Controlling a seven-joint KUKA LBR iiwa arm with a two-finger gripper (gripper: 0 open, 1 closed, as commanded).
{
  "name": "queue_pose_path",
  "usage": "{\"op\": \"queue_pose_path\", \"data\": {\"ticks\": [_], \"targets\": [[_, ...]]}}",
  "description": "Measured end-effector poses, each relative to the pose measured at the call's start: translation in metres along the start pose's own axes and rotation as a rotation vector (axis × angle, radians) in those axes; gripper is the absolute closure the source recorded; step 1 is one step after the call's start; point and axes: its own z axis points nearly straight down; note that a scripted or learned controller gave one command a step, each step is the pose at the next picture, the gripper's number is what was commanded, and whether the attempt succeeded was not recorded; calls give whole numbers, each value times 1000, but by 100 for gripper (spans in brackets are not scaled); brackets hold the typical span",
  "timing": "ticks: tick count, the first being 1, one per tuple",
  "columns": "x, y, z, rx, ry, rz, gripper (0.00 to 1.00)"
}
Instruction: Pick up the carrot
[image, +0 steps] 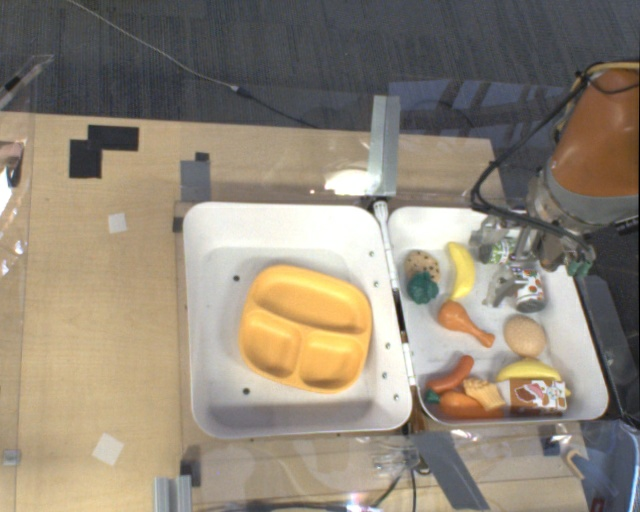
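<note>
The wooden tabletop (90, 330) carries two white bins. The left bin (215, 400) holds a yellow divided tray (305, 327). The grey arm (600, 130), with its orange band, reaches over the right bin (590, 390). Its claw (512, 285) hangs above the bin's upper right part; whether it is released or clenched, I cannot tell. The carrot (462, 405) lies at the bin's near edge, beside a red sausage (450, 374), well apart from the claw. A banana (460, 268) lies farther back.

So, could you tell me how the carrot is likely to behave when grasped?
The carrot looks like smooth moulded plastic, so probably stiff, light and slippery. Its tapered round shape may roll, and the sausage crowding it could shift.
</note>
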Motion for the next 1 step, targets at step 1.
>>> {"op": "queue_pose_path", "data": {"ticks": [1], "targets": [[-23, 0, 118, 3, -21, -32, 0]]}}
